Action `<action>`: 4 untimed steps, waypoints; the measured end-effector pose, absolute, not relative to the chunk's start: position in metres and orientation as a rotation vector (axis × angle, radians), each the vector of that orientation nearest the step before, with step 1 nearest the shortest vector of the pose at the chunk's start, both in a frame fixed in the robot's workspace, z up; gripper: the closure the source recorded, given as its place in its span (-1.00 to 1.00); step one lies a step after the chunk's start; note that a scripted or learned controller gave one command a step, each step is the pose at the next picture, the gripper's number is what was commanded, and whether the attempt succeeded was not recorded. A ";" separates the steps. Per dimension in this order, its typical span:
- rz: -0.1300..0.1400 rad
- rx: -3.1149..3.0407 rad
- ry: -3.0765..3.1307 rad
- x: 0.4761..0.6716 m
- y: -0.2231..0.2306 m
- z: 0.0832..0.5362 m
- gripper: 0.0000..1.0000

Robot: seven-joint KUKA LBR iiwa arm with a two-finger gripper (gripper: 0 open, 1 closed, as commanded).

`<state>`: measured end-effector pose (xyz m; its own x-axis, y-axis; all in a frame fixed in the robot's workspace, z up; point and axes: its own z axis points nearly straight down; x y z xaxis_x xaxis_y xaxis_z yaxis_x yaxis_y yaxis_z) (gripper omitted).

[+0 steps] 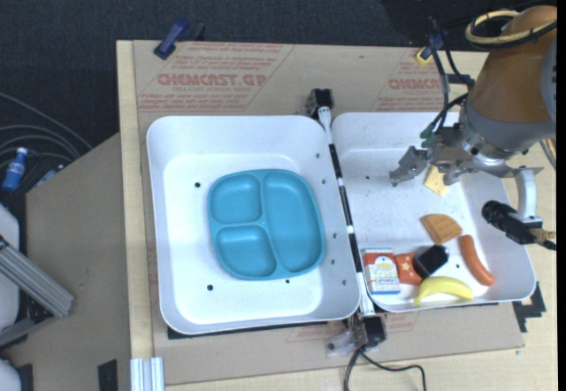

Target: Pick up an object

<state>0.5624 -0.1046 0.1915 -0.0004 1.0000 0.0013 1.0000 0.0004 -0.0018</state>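
- Your gripper (423,166) hangs over the right bin's (371,143) far end, jaws apart, nothing between them.
- Objects cluster near: banana (445,290), sausage (476,260), carton (382,272). Descend here and you risk closing on bare floor.

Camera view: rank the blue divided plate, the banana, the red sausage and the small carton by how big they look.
1. blue divided plate, by far the largest.
2. banana and small carton: similar in apparent area, so I won't rank them apart.
3. red sausage, the smallest.
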 end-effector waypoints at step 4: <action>-0.001 -2.223 -2.221 0.599 -0.194 0.095 -1.00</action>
